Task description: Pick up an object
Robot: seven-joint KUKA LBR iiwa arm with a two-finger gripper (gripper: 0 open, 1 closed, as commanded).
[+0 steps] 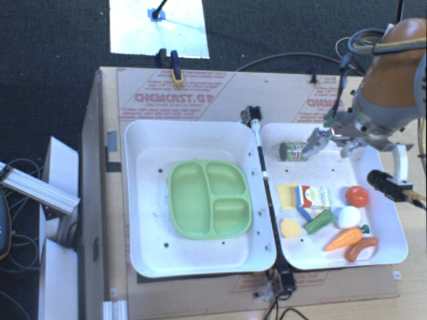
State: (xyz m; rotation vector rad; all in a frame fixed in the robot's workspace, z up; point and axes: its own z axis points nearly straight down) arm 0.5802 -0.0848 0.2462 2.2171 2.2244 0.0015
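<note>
Camera view, looking down at a slant. Pincer (pixel 331 145) sits low over the far part of the right bin (pixel 397 229). Its two silvery fingers (pixel 316 142) look spread apart, with nothing between them. The grey arm with its orange band comes in from the view's right.

Nearest thing: a small green can (pixel 291 152), lying on its side on the bin floor at the tip of the finger on the view's left. It is outside the gap, not gripped. Touching or just short of touching: cannot tell.

Rest of the right bin, nearer the camera:
- yellow cheese slice (pixel 287 195), flat, just beside a small printed box (pixel 313 199)
- green cucumber (pixel 321 221), tilted, against the near end of the box
- round yellow piece (pixel 291 229), below the cheese slice
- red tomato (pixel 357 196), with a white egg (pixel 349 217) just below it
- orange carrot (pixel 344 238) and a reddish sausage (pixel 362 248), side by side at the near right corner

Left bin (pixel 150 179): one green divided tray (pixel 210 199), flat, about the middle, well apart from the pincer.

Both bins rest on a tabletop (pixel 200 92) covered with a pale sheet with red print. A blue and yellow clamp (pixel 175 67) sits at its far edge.
</note>
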